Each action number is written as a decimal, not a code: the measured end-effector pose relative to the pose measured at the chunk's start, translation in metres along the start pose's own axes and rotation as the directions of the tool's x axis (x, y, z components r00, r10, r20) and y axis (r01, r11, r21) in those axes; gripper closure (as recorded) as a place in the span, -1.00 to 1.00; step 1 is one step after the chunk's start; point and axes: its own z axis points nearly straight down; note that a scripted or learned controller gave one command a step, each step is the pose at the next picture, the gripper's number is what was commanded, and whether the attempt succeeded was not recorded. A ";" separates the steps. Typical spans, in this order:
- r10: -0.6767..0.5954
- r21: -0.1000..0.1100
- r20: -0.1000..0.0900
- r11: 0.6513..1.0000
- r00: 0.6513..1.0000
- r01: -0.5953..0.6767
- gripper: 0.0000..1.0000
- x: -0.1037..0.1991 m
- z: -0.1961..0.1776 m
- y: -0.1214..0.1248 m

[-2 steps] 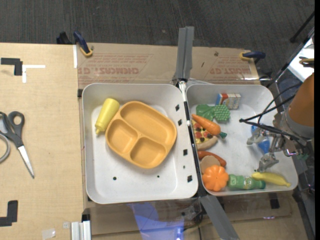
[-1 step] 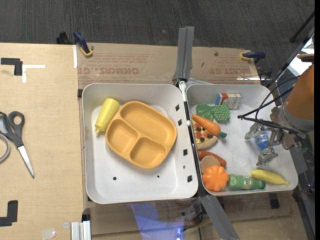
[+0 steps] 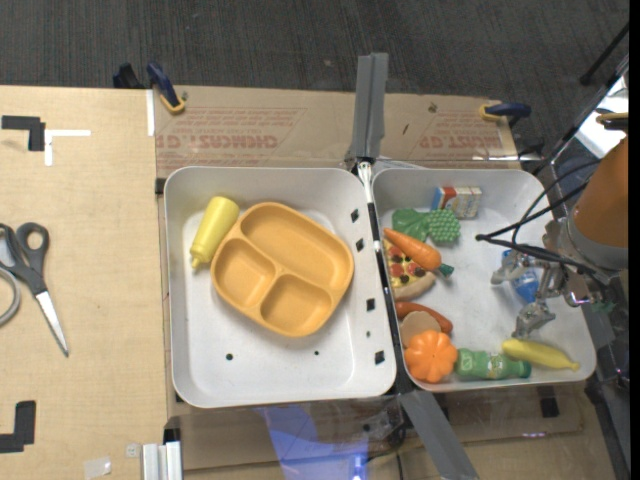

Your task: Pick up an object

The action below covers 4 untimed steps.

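Along the right bin's [image 3: 575,370] front wall lies a yellow banana [image 3: 540,353], its long axis running left to right, with a green bottle [image 3: 492,366] and an orange pumpkin [image 3: 431,356] to its left. The end effector [image 3: 532,293] hangs just behind the banana, near the bin's right wall; whether it is open or holding anything cannot be told. The banana looks the nearest pick, lying toward the front edge. Farther back sit a carrot [image 3: 413,249], pizza slice [image 3: 407,273] and green toy [image 3: 428,225]. The bare white floor around the end effector leaves room.
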 end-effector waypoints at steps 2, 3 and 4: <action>0.045 0.003 0.002 0.999 0.999 -0.045 -1.00 0.000 -0.001 0.120; -0.033 0.001 0.001 0.999 0.999 0.033 -1.00 -0.054 0.000 0.110; 0.067 0.000 0.000 0.998 0.998 -0.067 -1.00 -0.038 0.000 0.124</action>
